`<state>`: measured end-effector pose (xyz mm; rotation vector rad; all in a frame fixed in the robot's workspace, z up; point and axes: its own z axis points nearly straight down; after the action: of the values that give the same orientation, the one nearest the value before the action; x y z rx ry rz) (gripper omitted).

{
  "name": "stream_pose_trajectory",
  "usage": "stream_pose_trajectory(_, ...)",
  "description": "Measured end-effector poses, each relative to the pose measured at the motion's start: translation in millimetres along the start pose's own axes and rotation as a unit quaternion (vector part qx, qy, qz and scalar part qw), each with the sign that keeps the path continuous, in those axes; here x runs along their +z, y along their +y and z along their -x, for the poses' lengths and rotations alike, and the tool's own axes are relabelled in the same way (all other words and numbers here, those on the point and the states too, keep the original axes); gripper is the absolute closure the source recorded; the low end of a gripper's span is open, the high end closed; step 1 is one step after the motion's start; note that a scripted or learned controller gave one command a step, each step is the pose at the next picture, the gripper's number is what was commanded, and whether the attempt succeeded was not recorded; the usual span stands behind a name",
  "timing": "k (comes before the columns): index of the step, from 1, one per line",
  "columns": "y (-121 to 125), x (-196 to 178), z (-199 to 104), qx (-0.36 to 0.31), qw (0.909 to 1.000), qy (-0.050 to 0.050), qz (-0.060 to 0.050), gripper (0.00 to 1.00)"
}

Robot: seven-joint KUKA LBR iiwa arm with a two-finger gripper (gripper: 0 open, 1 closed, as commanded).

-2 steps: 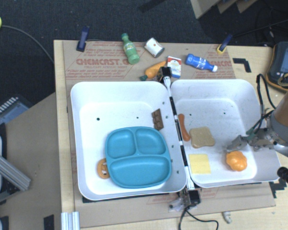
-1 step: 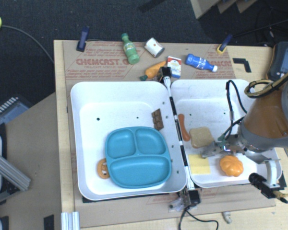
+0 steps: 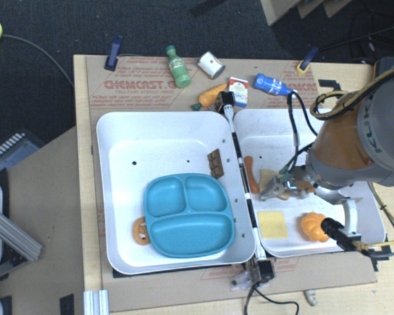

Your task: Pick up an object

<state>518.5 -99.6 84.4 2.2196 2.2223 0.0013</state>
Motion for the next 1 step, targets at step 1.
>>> stream_pose_trajectory(1,-40.3,0.1,34.9,0.001,1.0000,0.000,-0.002,0.00)
